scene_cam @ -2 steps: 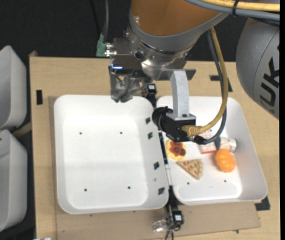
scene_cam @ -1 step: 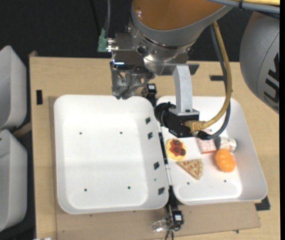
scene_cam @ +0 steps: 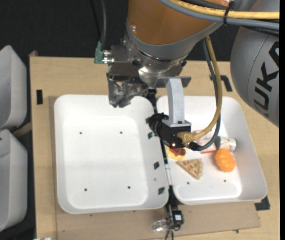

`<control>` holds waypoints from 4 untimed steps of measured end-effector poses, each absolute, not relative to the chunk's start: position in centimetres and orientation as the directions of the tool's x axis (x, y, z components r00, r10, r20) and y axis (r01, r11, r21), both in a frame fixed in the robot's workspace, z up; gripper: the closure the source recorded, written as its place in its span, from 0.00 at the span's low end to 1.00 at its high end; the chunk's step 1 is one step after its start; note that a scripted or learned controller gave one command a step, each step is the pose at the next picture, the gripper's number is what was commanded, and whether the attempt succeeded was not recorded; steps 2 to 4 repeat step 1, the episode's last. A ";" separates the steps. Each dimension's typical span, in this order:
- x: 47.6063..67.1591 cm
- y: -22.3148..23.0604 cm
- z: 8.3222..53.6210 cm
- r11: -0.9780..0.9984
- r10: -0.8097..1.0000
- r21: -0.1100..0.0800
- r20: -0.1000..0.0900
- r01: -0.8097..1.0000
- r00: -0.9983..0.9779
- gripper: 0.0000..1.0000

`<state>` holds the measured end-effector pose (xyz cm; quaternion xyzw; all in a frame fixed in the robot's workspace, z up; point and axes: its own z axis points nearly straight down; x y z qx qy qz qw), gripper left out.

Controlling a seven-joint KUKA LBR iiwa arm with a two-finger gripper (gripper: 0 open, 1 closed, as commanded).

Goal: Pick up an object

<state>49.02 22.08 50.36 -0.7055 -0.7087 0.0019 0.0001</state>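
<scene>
My gripper (scene_cam: pixel 125 93) hangs over the far edge of the left white bin (scene_cam: pixel 102 154), close to the divide between the two bins. No object is visible in it. In the right bin (scene_cam: pixel 247 184) lie an orange ball (scene_cam: pixel 225 160), a tan triangular wedge that looks like a pizza slice (scene_cam: pixel 192 168), a small white tube with a red end (scene_cam: pixel 228 144), and a yellow and red piece (scene_cam: pixel 175 154) partly hidden under the robot's hardware. All of these lie to the right of the gripper and nearer the front.
The arm's large grey and orange body (scene_cam: pixel 177 19) covers the far part of both bins. The rims where the bins meet (scene_cam: pixel 163 174) run down the middle. Tan bench surface (scene_cam: pixel 42 134) surrounds the bins.
</scene>
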 end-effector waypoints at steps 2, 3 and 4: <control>51.4 22.1 55.4 0.002 1.000 0.006 0.002 1.000 -0.002 1.00; 51.4 22.1 55.4 0.002 1.000 0.006 0.002 1.000 -0.002 1.00; 51.4 22.1 55.4 0.002 1.000 0.006 0.002 1.000 -0.002 1.00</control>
